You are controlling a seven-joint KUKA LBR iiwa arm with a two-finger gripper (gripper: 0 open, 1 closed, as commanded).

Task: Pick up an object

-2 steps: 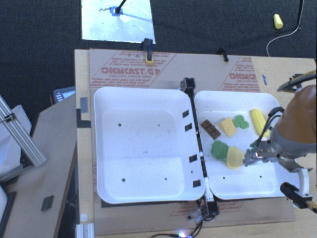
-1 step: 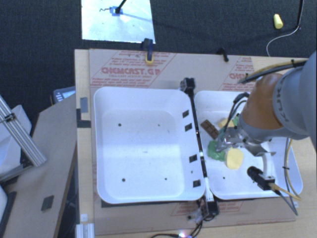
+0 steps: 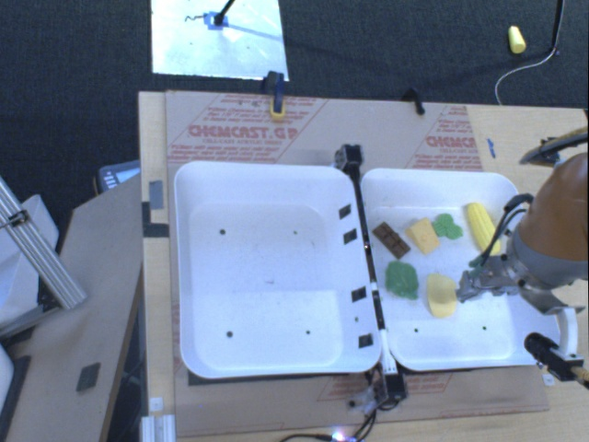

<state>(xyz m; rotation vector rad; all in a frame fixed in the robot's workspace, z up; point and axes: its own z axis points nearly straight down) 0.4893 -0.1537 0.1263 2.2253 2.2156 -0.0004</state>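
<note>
Several small objects lie in the right bin (image 3: 460, 353): a brown chocolate-like bar (image 3: 390, 239), a yellow block (image 3: 423, 235), a small green piece (image 3: 448, 226), a yellow corn cob (image 3: 479, 225), a green broccoli-like piece (image 3: 402, 279) and a pale yellow piece (image 3: 442, 296). My gripper (image 3: 467, 286) reaches in from the right, low over the bin, with its tip right beside the pale yellow piece. The arm's orange band and grey wrist (image 3: 552, 238) cover the bin's right side.
The left bin (image 3: 267, 339) stands next to the right one, with a black divider strip (image 3: 363, 265) between them. Both rest on a cardboard sheet (image 3: 239, 132) on the bench. A cable loops at the upper right.
</note>
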